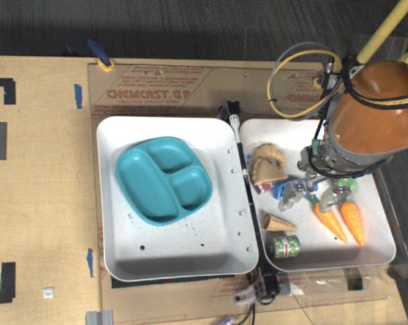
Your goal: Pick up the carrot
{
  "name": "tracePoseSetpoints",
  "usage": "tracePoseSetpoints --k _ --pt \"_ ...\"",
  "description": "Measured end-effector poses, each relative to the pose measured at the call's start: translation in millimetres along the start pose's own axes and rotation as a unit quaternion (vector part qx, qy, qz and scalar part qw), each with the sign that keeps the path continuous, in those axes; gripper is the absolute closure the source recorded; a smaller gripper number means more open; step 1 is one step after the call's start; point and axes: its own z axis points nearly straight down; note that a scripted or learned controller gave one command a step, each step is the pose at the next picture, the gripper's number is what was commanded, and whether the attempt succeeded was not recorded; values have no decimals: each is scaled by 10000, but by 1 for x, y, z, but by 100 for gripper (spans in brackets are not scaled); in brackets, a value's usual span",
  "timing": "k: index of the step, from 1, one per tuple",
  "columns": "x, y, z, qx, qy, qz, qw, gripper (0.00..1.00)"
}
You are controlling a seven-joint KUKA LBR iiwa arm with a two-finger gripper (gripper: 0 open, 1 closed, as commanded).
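Carrot [354, 222]: you will find it on the floor of the right bin [383, 252], beside a second orange piece, not yet lifted. Tool [320, 193]: low in that bin, just left of it; finger state cannot be told. Grasp and lift remain.

Two bins sit side by side on the table [41, 202]. The left bin [116, 249] holds a divided tray [163, 179]. In the right bin [380, 249], two carrots [343, 221] lie at the right, a croissant [267, 164] at the left, with a cone [278, 223] and a can [284, 246] nearer the front. The gripper [319, 189] hangs just behind the carrots.
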Motion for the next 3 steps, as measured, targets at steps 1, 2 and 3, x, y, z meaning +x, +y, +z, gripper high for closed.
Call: tracePoseSetpoints --k 1,2,3 --pt "51 14 88 -38 18 412 9991 0" --pt "118 37 101 -33 22 -199 9998 0" --pt "106 36 106 3 51 1195 9928 0"
